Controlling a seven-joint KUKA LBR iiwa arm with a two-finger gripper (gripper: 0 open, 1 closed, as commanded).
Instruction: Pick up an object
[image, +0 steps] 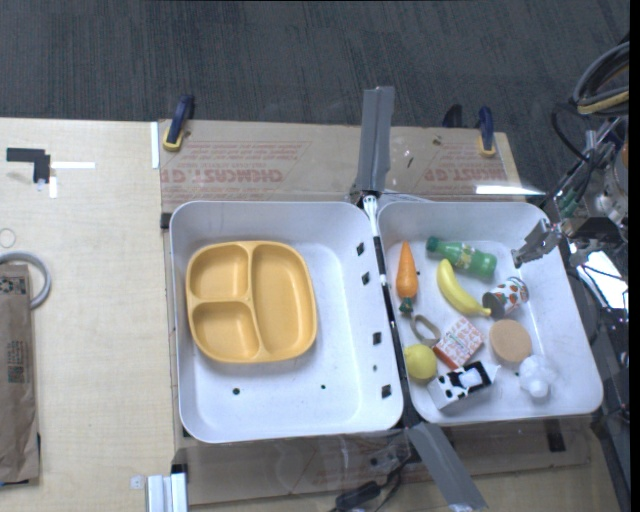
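Jaws of the gripper (532, 247) look parted and grasp nothing, poised at the right bin's (580, 340) upper right rim, near the green bottle (463, 257) and banana (457, 288). Left bin (190, 330) holds a yellow divided tray (252, 300). Both bins rest on a cardboard-covered bench (250, 165); dark carpet (300, 50) fills the frame's top.

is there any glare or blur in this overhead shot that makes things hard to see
Camera view: even light, soft shadows. Mild glare on the right bin wall washes out the white items near its corner. The gripper is small and slightly blurred; the yellow tray and banana read sharply.
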